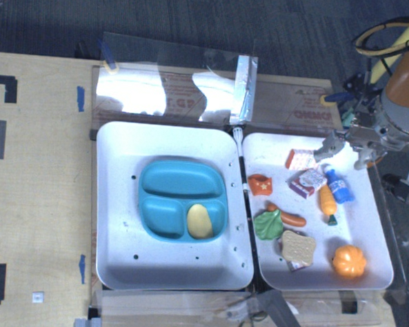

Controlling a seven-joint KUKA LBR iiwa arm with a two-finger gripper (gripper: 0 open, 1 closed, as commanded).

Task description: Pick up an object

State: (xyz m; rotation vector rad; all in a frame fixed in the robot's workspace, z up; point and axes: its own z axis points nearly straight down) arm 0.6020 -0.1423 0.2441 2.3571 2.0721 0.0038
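My gripper [344, 154] hangs over the back right part of the right bin [380, 232], open, with nothing between its fingers [328, 147]. Just in front of it lie a blue bottle [338, 185], a purple packet [307, 181] and an orange carrot [327, 203]. To its left is a red and white box [299, 159]. A red toy [260, 185], a green leaf [268, 225], a sausage [291, 218], a bread slice [298, 249] and an orange pumpkin [349, 261] fill the rest of that bin.
The left bin [113, 188] holds a blue divided plate [181, 182] with a yellow egg-shaped piece [199, 221] in its front right compartment. A clear upright panel [243, 89] stands behind the bins. Yellow cables [381, 35] loop at the top right.
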